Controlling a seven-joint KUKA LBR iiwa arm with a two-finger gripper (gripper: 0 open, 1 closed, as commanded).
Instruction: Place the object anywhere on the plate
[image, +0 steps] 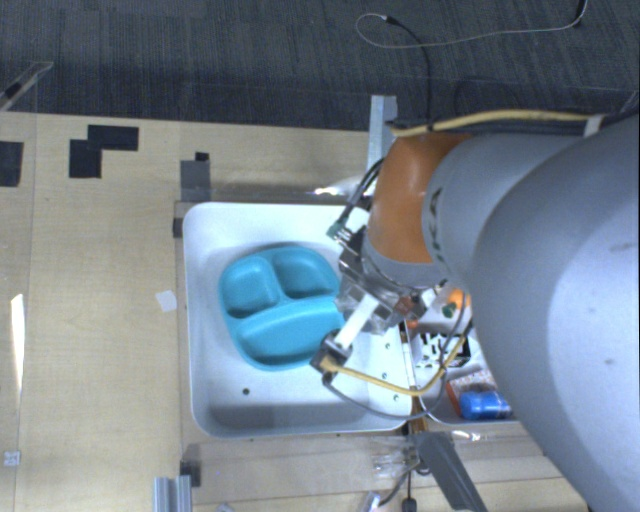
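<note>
- In the left bin (200, 300), pretty much dead centre, sits the blue plate (283, 318). It's got three compartments, two small ones toward the bin's far edge and one big one toward the near edge.
- Right at the plate's right edge the gripper (392, 305) hangs over the left bin's right side, under the orange band on the wrist. It's tucked below the arm, so honestly I can't tell if the claw is released or clenched, and I don't see anything in it.
- Only a sliver of the right bin (488, 423) peeks out from under the big grey arm, along its left edge.
- In that sliver, a blue block (485, 405) lies by the near edge, an orange thing (455, 300) sits further back, and a white card with black marks (435, 345) is between them.
- No idea which of those is the object for the task, but all the loose stuff is in the right bin, apart from the plate.
</note>
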